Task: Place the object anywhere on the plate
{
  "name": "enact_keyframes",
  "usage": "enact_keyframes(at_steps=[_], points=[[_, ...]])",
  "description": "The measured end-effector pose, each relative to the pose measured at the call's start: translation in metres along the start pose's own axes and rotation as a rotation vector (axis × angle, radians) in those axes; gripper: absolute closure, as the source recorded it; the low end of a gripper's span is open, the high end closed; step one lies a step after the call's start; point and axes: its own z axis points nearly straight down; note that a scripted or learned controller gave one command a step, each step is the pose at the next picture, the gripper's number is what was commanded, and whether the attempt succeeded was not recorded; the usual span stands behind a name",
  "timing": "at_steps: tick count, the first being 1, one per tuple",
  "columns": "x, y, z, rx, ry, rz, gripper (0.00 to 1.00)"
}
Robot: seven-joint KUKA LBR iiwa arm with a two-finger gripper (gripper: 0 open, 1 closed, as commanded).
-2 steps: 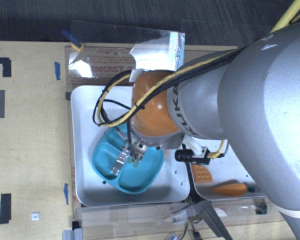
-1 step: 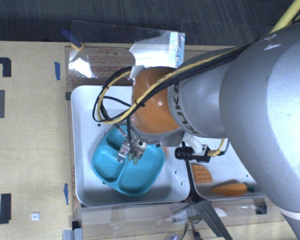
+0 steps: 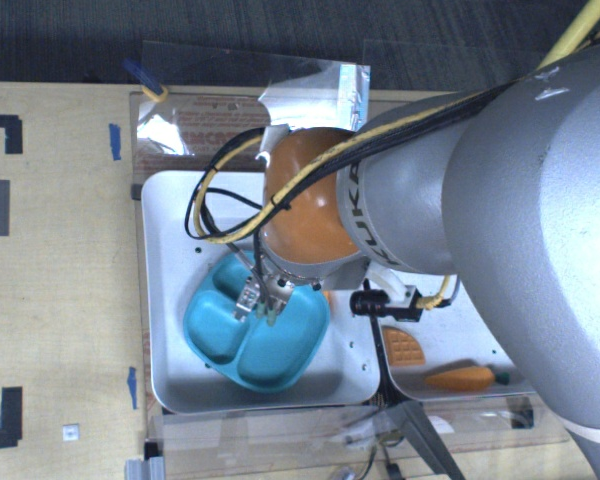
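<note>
Glossy smooth blue plastic plate (image 3: 255,333), matt white bin (image 3: 170,268), pale wooden bench (image 3: 60,288), shiny clear film (image 3: 280,93).

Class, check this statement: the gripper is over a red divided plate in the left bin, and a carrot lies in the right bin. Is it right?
One detail is wrong: the camera view shows the plate is blue, not red. The gripper is over it in the left bin, and the carrot lies in the right bin.

Upper part of the blue plate (image 3: 255,343) and much of the right bin (image 3: 450,393) behind the arm (image 3: 460,208).
</note>
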Motion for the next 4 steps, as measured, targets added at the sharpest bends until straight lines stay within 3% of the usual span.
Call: enact_keyframes(at_steps=[1, 2, 3, 4], points=[[0.01, -0.055, -0.019, 0.021, 0.017, -0.361, 1.0], [-0.045, -0.116, -0.063, 0.018, 0.009, -0.369, 1.0], [-0.043, -0.115, -0.062, 0.018, 0.012, -0.372, 0.0], [-0.02, -0.119, -0.145, 0.015, 0.01, -0.559, 0.0]])
